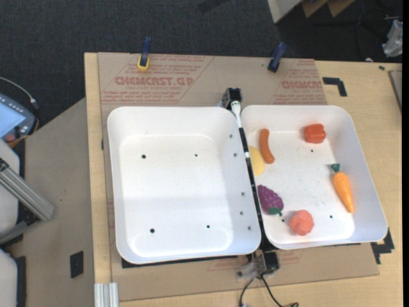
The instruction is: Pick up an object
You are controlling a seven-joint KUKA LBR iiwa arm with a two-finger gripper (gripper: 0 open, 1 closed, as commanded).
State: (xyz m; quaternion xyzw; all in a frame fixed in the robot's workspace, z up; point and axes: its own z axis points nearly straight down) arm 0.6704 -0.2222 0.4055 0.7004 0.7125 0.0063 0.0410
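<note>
Red lettering reading "CHEMCAST GP" (153, 80) is printed twice on the brown board (96, 171) under the two white bins, and two blue clamps (146, 53) are fixed at its far edge. No toy is seen in the left bin (121, 171); six toys are counted in the right bin (365, 171), one of each: a yellow piece (255, 162), an orange sausage (266, 146), purple grapes (270, 199), a pinkish-red fruit (301, 222), a red vegetable (314, 133) and an orange carrot (343, 190) with a green top. The state of the jaws cannot be told.
</note>
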